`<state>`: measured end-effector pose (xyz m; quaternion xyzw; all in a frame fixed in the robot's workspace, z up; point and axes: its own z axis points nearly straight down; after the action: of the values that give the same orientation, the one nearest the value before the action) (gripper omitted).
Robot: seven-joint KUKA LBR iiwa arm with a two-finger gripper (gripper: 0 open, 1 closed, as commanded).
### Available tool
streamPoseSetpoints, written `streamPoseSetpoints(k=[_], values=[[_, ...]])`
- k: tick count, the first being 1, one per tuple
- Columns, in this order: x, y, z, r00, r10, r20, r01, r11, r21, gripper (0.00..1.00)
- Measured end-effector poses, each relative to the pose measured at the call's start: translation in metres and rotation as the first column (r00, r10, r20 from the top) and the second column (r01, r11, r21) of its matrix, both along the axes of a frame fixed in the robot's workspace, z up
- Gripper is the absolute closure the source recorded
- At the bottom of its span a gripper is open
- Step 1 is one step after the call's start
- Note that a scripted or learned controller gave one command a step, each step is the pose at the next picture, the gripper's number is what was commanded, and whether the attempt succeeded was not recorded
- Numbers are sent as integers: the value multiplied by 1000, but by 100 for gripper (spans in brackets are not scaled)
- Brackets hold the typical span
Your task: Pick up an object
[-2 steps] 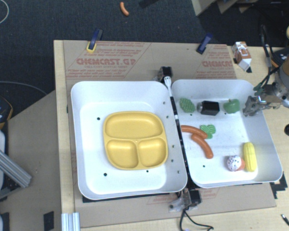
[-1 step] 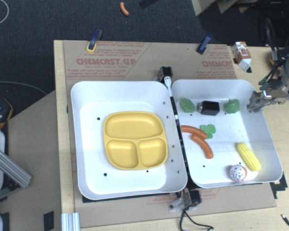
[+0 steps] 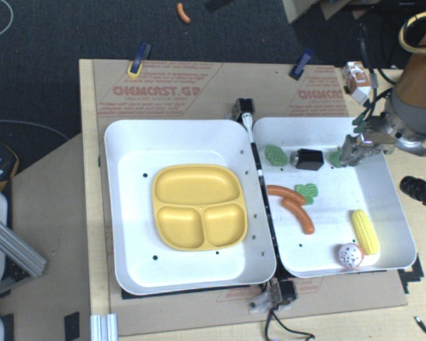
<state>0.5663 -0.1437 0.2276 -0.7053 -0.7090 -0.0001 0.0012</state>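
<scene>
1. Grey arm (image 3: 412, 105) comes in from the right; hand (image 3: 349, 151) sits low over the far right part of the right bin (image 3: 390, 190).
2. Can't tell if the hand is apart or together, or whether it grips anything.
3. Relative to the black block (image 3: 309, 159): green piece (image 3: 275, 155) just left, another green bit (image 3: 335, 158) just right, at the hand.
4. Nearer than the block: sausages (image 3: 292, 204), green piece (image 3: 307, 190), corn (image 3: 365, 231), speckled ball (image 3: 350, 256).
5. Left bin (image 3: 128, 162) holds a yellow divided plate (image 3: 199, 206).
</scene>
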Motion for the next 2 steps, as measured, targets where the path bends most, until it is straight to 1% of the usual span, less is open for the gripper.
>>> streamPoseSetpoints(k=[1,2], values=[[-18,56,7,1000,1,-1,-1,1000,1,100],[-25,58,7,1000,-4,-1,4,1000,-1,100]])
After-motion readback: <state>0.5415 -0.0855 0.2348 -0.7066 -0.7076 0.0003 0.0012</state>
